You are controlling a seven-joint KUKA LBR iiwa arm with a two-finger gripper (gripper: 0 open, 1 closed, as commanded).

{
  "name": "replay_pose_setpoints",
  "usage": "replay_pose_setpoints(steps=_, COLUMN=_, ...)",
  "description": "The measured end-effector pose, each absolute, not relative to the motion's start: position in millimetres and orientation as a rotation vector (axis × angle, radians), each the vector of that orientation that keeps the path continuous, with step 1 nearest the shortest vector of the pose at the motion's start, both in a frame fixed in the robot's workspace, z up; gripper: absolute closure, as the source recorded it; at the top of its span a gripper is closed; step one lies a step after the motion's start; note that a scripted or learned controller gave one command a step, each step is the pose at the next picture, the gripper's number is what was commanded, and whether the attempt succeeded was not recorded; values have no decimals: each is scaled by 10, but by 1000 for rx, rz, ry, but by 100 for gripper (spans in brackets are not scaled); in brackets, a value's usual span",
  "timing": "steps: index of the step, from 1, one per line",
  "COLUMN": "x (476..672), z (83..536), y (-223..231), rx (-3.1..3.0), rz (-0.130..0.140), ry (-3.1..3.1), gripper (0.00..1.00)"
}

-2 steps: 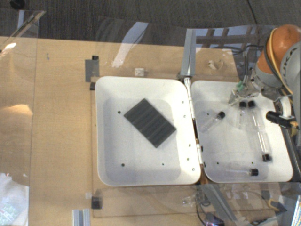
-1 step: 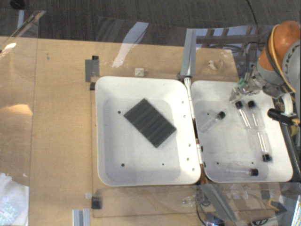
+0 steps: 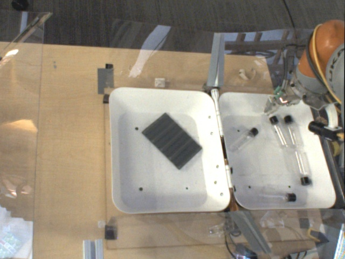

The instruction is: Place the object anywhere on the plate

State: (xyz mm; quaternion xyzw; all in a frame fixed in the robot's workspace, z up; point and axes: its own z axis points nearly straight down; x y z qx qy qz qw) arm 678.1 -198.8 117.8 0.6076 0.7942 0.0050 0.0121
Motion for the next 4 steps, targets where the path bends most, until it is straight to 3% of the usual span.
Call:
replay_pose_setpoints(steps=1, x=6759, z=1150, y=-1938, rx=1902, rz=14, ry=2495, gripper=0)
replay_pose_setpoints(steps=2, x=6781, z=1275, y=-1925, rx=1892, rz=17, ry=2494, gripper=100)
replay_pose_setpoints(steps=3, x=6803, z=1403, y=-1913, rx=1881, rz=20, ry=2492, gripper=100)
replay_pose_setpoints(steps=4, x=6800, z=1400, y=-1909, rx=1882, rz=20, ry=2494, gripper=0)
